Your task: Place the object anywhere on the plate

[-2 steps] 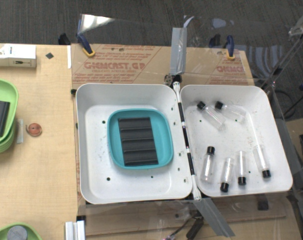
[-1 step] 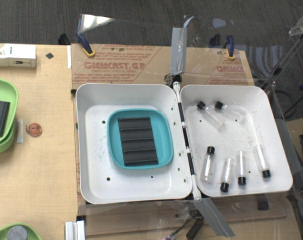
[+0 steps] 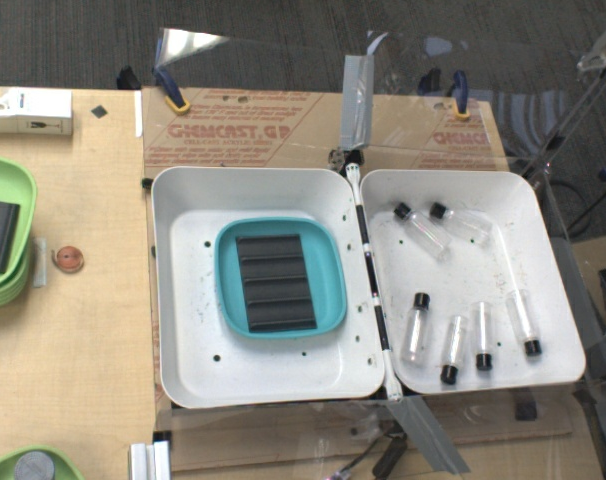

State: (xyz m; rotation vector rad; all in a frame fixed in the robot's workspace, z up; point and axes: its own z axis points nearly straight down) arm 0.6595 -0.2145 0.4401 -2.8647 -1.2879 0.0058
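The job is at its very start. Nothing has been picked up yet, so the step in hand is choosing 1 thing and going to get it.

There are 2 white bins side by side on the worktop (image 3: 83,368). The left bin (image 3: 183,358) has the blue-green plate (image 3: 229,268) in the middle of it. A black bumpy pad (image 3: 275,283) lies on the plate.

The right bin (image 3: 543,218) has 6 little see-through tubes with black caps. All of them lie flat. 2 tubes lie near the top, a left one (image 3: 417,225) and a right one (image 3: 461,225), close to each other. The other 4 lie in a row near the bottom. The tube nearest the plate (image 3: 416,330) is just beside the wall between the bins. Then come the second (image 3: 451,346), the third (image 3: 482,334) and the last one (image 3: 521,318).

I cannot tell how the jaws stand.

I think the next move is to come down over 1 tube with the jaws wide apart, 1 on each long side. The tubes are round and smooth, so they may roll or slip away. The third bottom tube looks like a good pick, because it has a bit of room on both sides. After that, the tube has to be lifted over the middle wall and put down anywhere on the plate
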